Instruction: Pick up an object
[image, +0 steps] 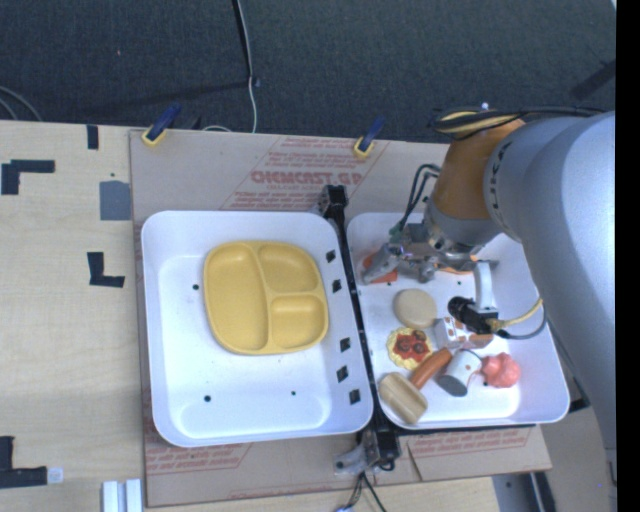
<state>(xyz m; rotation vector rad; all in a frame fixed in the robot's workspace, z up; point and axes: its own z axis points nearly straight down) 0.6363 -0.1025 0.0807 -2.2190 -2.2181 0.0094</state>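
Two white bins sit side by side on the surface (60, 300). Left bin (170, 400) has a yellow plate (266, 297). Right bin (535, 400) has toy food: bread (402, 397), pizza (410, 346), a carrot (430, 368). Above them hangs the pincer (418, 258); I cannot tell its grip.

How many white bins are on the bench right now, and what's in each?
2. The left bin holds a yellow divided plate; the right bin holds small toy food pieces, some perhaps hidden under the arm.

Yellow tray (266, 297), white bins (170, 300)
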